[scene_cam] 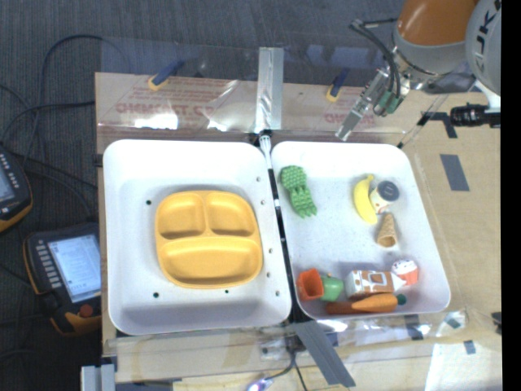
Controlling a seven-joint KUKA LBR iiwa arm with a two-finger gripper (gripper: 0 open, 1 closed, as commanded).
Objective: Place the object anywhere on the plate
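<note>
While the left bin (pixel 122 243) carries a yellow three-compartment plate (pixel 209 238) at its centre, the right bin (pixel 423 210) holds every loose item. A metal strip (pixel 270 88) rises from the seam between the two bins toward the surface's far edge, flanked by two blue-and-yellow clamps (pixel 167 73) on a clear plastic sheet (pixel 195 96).

Just inside the right bin's left wall, near the far corner, lies a green knobbly toy (pixel 298 190). Along the near wall sits a cluster: an orange cup with a green piece (pixel 317 285) at the near-left corner, a carrot (pixel 373 303) against the near rim, a small carton (pixel 370 282) just behind it, and a red-and-white piece (pixel 404 272) at the cluster's right end. Toward the far-right corner a banana (pixel 365 199) lies beside a small dark round object (pixel 387 191), with an ice-cream cone (pixel 387 230) just nearer.

Beyond the right bin's far rim, the pincer (pixel 352 127) hangs at a slant over the surface, below the arm's orange band (pixel 431 6). Its narrow tip reads as drawn together, gripping nothing, though the detail is small.
</note>
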